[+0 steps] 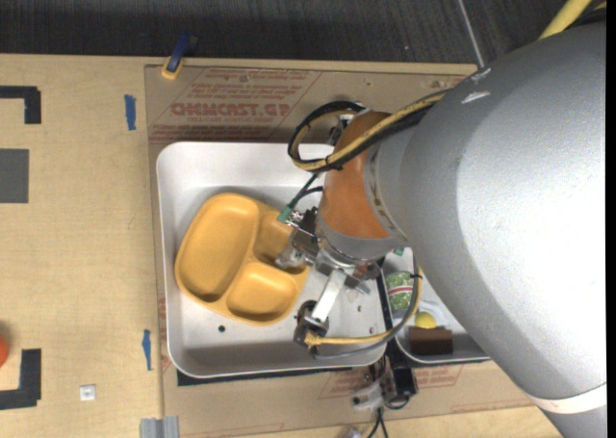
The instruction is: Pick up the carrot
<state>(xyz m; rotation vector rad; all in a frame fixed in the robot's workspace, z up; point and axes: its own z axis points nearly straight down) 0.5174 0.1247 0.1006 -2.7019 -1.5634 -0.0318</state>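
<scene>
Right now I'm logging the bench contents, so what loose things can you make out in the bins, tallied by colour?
Yellow: 2, the divided dish and a small ball
Brown: 1, a block
Green and white: 1, a packet partly hidden by the arm
Total: 4 visible

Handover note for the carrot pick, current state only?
Pincer: down inside the left bin, beside the yellow two-section dish; I cannot tell whether it is open or shut, and nothing is visibly in it.
Carrot: I cannot make it out; the arm covers much of both bins.
Right bin: a dark brown block and a green-and-white item show at its near edge.
Done: nothing confirmed.
Left: locate the carrot, grasp and lift it.
</scene>
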